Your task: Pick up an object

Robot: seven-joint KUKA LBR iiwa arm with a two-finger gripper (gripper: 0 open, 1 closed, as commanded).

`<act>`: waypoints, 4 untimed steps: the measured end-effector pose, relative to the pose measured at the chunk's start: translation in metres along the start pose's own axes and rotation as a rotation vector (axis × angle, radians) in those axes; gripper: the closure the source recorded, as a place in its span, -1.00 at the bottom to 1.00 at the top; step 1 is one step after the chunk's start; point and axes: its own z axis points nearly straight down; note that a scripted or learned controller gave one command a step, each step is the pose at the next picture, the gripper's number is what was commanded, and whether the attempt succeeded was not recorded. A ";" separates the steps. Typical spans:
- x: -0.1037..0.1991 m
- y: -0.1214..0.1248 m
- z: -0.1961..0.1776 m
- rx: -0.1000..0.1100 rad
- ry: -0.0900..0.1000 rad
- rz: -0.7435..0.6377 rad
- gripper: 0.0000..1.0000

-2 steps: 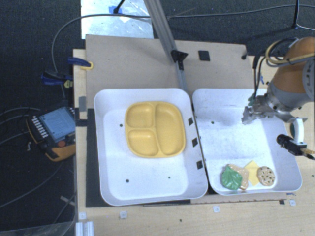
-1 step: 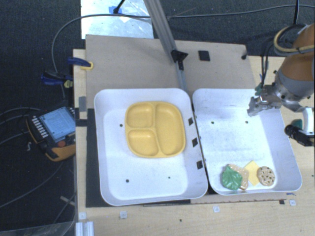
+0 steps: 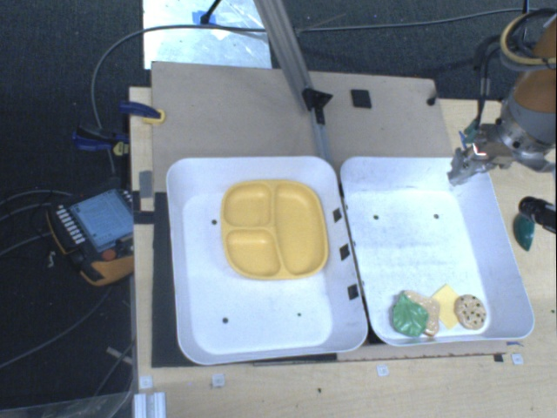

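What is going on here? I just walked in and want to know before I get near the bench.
A grey robot arm reaches in from the right, its gripper hovering over the far right corner of the right bin. It holds nothing. Its likely targets sit in that bin's near corner: a green leaf-like piece, a yellow slice and a round cookie. The left bin holds a yellow divided plate. No pick has happened yet.

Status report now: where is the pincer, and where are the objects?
Pincer above right bin's far right corner. Cookie, cheese, green leaf near corner, untouched.
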 end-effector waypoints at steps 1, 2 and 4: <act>0.054 -0.008 -0.007 0.006 0.004 -0.004 1.00; 0.098 -0.014 0.000 0.008 0.003 -0.003 1.00; 0.203 -0.009 0.013 0.008 0.004 -0.004 1.00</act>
